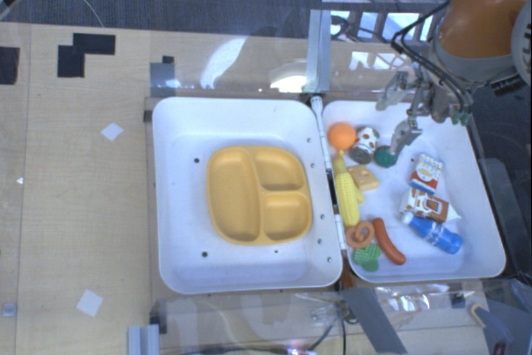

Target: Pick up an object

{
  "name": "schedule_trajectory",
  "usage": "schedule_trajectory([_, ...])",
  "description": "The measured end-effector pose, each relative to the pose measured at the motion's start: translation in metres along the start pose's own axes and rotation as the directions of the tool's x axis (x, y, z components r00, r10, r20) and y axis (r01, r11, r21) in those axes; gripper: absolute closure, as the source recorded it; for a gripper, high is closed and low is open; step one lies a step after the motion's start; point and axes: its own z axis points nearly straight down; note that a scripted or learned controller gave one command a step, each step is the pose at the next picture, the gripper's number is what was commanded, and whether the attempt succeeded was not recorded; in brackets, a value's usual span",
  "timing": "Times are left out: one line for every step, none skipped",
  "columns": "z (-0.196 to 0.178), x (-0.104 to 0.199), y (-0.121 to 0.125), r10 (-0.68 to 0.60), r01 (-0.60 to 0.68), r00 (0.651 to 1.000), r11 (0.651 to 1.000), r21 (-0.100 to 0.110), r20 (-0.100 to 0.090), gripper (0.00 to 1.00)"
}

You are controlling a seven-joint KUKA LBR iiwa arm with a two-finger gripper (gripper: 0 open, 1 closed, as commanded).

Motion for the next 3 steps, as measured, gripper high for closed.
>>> schedule_trajectory([0.087, 0.028, -0.008, -0.003, 0.003, 0.999, 1.000, 0.005, 0.039, 0.00])
schedule_trajectory([0.071, 0.022, -0.007, -0.008, 0.008, 0.998, 1.000, 0.008, 0.060, 1.00])
schedule_trajectory([0.072, 0.023, -0.007, -0.008, 0.008, 0.998, 1.000, 0.008, 0.059, 0.00])
